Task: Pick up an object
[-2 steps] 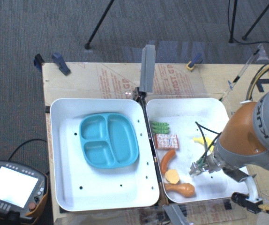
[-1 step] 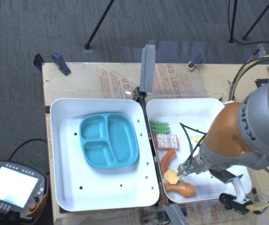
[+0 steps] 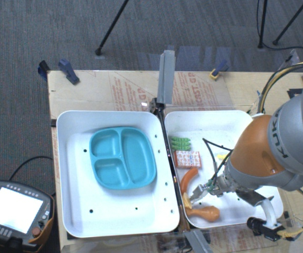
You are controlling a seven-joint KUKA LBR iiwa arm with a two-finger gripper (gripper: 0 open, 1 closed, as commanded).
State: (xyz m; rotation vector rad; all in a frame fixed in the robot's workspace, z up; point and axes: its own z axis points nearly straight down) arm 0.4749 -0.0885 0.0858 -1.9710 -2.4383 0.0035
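The grey arm with the orange band reached in from the right and hung low over the right-hand white bin, its tool down near the bin's front left corner. The camera view did not settle whether the tool was released or clenched, so that cannot be told. Nothing could be seen grasped in it.

Several candidates for picking lay close together in that bin. A slim orange carrot-shaped toy lay at a slant just beside the tool, on its upper left. A tan drumstick-shaped toy lay just below the tool, near the bin's front wall. Farther back sat a small red and white packet, and behind that a green pea-pod toy. In the left-hand white bin rested a blue plastic divided plate, well apart from the arm.

By the look of it, the step in hand was the descent onto a target, most likely the carrot or the drumstick, with no pick yet made. The next move would call for settling squarely over one toy, closing on it across its narrow width, and lifting straight up without nudging its neighbour
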